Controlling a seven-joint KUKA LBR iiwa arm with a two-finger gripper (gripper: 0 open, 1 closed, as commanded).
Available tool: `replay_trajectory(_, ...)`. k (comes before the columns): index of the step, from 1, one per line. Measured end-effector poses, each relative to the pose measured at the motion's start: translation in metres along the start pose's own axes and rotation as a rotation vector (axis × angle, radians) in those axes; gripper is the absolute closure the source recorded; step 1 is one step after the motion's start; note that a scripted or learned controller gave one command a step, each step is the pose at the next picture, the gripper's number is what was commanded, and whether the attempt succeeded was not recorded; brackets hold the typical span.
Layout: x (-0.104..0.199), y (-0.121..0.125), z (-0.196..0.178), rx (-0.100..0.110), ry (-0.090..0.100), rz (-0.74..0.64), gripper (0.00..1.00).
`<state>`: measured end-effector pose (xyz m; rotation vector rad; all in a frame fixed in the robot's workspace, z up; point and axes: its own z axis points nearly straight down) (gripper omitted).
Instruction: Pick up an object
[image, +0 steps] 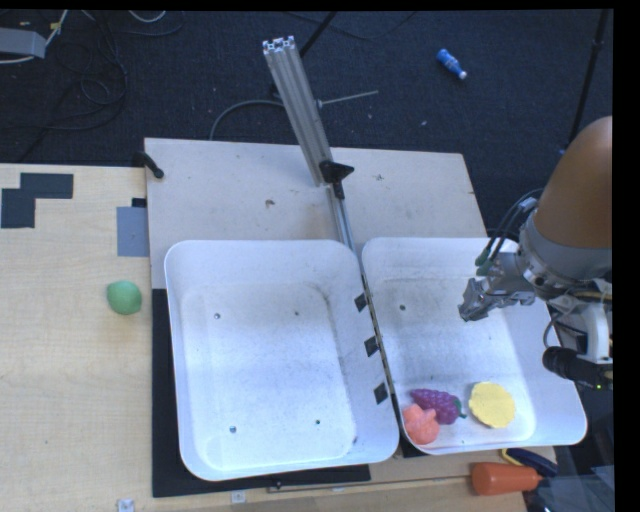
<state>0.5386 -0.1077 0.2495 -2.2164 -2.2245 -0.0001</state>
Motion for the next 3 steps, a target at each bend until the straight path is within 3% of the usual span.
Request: replay_trajectory(3,0.153,-0.026,0.018,0.0,-0.001,0.001,1.0)
